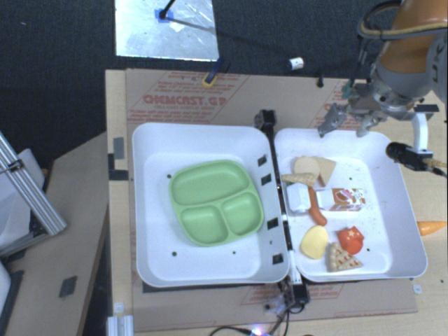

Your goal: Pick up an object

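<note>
Camera view shows the gripper spread wide and holding nothing above the right bin's far edge, so no toy food is picked yet.

Orange object, perhaps a carrot, cut off

You see two white bins on a tan bench printed with red lettering. A pale green divided tray sits in the left bin. Your right bin shows a red tomato piece, an orange-red sausage, a yellow lemon-like piece, beige bread slices and a red-and-white carton.
</note>
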You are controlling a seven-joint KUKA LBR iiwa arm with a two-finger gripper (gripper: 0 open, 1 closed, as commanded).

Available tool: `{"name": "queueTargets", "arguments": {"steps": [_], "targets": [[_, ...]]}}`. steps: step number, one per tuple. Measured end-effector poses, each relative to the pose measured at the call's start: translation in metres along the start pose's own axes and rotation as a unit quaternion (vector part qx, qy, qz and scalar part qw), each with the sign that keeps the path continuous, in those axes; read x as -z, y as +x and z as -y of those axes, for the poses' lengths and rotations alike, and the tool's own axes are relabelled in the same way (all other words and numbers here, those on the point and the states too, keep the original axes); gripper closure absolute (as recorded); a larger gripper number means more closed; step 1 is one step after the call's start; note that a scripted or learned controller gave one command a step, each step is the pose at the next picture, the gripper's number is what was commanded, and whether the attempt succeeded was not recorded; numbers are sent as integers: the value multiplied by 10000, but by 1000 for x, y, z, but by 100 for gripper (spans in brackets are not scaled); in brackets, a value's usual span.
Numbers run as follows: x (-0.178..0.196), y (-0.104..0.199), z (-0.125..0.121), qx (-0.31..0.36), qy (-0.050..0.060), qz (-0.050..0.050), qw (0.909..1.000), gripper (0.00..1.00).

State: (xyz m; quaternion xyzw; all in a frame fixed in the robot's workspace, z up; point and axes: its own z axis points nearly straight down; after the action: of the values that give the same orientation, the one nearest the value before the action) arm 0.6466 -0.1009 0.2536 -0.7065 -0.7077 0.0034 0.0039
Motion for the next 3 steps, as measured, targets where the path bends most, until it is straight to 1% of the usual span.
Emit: {"name": "queueTargets", "arguments": {"steps": [1, 2, 3], "targets": [[8, 0, -2, 9, -60, 5, 10000, 0], [-43, -1, -13, 6, -52, 6, 10000, 0], [-99, -2, -4, -2, -39, 3, 10000, 0]]}}
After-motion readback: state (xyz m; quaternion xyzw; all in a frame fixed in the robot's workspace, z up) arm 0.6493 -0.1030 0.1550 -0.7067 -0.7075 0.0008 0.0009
